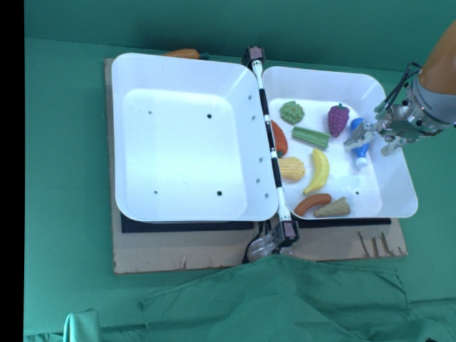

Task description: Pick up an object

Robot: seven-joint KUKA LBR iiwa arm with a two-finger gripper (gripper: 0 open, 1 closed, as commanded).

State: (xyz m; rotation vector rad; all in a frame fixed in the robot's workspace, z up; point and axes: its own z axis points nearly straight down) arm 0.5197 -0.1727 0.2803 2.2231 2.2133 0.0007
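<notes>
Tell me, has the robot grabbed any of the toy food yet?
Not visibly. The gripper is down in the right bin, right at the blue and white bottle, so that seems its target. The banana and grapes lie untouched. Gripping and lifting remain.

Two white bins sit side by side on the green bench. The left bin holds nothing. The right bin holds broccoli, grapes, a cucumber, a banana, corn, a sausage and a blue bottle. The hand hovers at the bottle, arm entering from the right.
</notes>
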